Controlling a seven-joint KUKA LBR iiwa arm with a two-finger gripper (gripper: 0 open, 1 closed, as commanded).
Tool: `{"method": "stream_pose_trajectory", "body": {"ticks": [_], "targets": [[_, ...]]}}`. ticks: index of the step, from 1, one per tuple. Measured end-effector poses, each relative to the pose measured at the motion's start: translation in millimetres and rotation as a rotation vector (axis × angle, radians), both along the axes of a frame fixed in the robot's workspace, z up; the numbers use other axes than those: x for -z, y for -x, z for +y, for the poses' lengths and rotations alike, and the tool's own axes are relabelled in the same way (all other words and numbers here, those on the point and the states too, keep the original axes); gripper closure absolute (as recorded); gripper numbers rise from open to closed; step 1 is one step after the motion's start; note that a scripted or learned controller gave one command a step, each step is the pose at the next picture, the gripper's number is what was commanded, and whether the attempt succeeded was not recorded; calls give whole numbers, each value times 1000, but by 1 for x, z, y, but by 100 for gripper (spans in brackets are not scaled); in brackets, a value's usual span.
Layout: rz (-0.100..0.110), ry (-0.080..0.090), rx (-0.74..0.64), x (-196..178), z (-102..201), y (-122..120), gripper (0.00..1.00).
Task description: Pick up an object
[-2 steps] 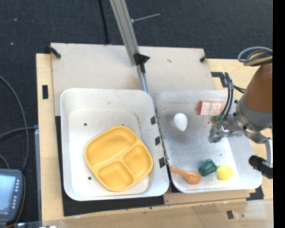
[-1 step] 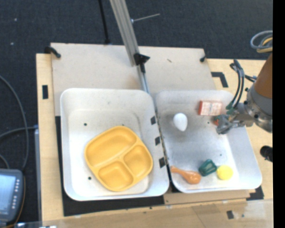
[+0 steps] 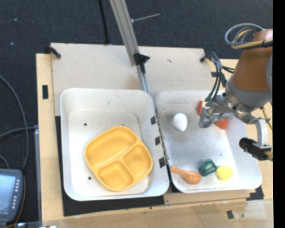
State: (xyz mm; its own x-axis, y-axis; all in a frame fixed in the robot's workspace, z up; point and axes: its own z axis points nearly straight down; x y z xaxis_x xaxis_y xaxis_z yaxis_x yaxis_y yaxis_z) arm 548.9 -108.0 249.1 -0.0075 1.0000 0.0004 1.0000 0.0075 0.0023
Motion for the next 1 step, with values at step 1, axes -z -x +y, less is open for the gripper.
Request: {"method": "stream_pose_trajectory", "body": {"ticks": [1], "targets": [[0,-1,0,-9,52,-13,100]]}}
